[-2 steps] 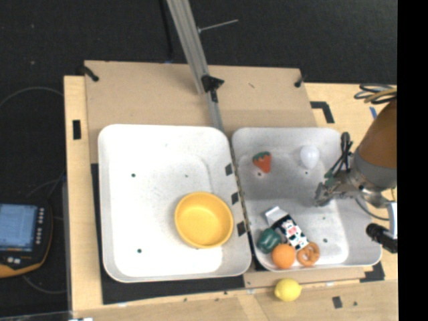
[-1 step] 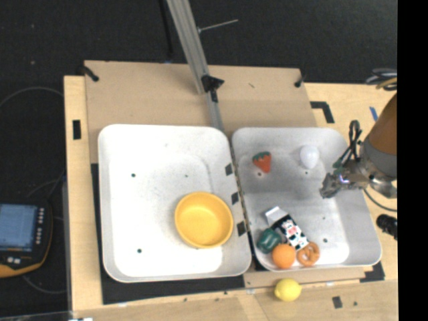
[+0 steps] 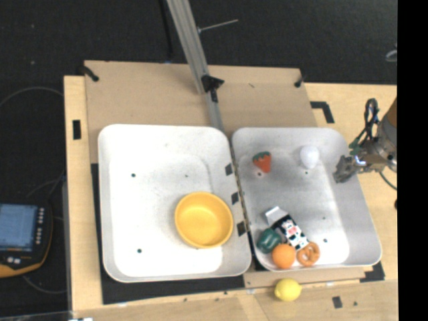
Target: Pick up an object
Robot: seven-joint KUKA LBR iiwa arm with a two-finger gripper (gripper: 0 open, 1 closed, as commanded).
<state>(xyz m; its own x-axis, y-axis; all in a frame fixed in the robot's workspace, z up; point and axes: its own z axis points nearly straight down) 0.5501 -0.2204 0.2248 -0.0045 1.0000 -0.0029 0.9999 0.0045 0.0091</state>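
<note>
The right bin [image 3: 334,199] holds a red strawberry toy [image 3: 262,161] at its upper left and a white ball [image 3: 309,156] near its top. At its front lie a small black-and-white box [image 3: 287,227], a dark green piece [image 3: 269,239], an orange [image 3: 283,256] and a brown pretzel [image 3: 308,253]. My gripper [image 3: 346,168] hangs at the right bin's right edge, well to the right of the white ball, with nothing seen between its fingers.
A yellow bowl [image 3: 203,219] sits in the left bin [image 3: 134,179]. A yellow lemon [image 3: 287,289] lies on the bench in front of the right bin. A grey metal pole [image 3: 190,45] slants up from between the bins. A handheld pendant [image 3: 23,236] rests at far left.
</note>
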